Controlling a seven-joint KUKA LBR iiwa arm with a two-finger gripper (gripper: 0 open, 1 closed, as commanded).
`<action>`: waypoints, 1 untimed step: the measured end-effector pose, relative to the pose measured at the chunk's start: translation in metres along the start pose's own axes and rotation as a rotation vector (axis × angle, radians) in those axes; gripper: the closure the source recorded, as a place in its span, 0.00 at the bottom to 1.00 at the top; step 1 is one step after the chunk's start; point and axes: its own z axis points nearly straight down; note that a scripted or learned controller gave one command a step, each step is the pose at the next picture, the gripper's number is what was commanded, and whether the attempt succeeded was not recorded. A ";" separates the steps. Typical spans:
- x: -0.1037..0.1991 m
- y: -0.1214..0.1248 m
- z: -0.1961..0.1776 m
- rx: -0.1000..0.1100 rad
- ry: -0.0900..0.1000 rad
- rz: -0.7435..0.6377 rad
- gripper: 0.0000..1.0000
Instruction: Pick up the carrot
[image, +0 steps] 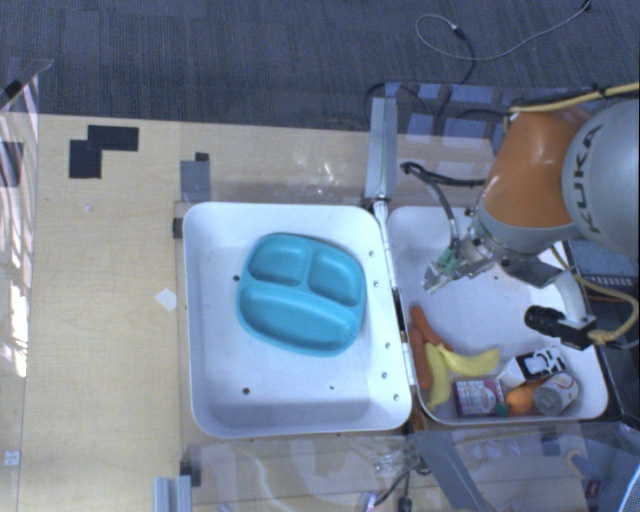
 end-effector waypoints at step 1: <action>0.084 -0.030 0.001 0.003 0.002 0.103 1.00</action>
